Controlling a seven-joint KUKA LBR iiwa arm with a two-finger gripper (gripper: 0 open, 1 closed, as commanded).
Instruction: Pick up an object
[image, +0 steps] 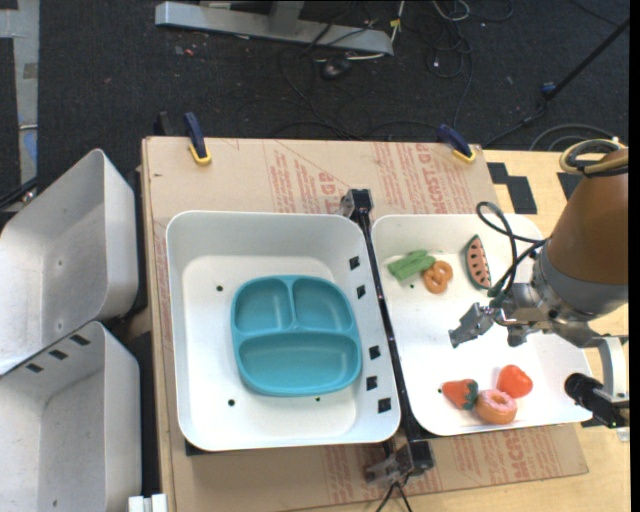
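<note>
The claw (468, 328) hangs over the middle of the right bin (420, 400), above bare white floor; whether it is apart or together I cannot tell, and nothing shows in it. The toys lie in two groups in that bin. Far side: a green piece (409, 264) touching an orange pretzel (437, 276), with a watermelon slice (476, 260) just to their right. Near side: a carrot (460, 392), a pink donut (496, 406) touching it, and a red pepper (514, 380) just beside the donut. The left bin (190, 330) holds a teal plate (296, 334).

These look like small play-food pieces, so probably light, stiff and smooth, likely to skid or tip under a glancing touch, but not fragile. The watermelon slice stands most apart from its neighbours and seems the cleanest target, taken across its thin width. The donut would be better pinched across its ring, though the carrot crowds it. The pepper is rounder and may squirt out
</note>
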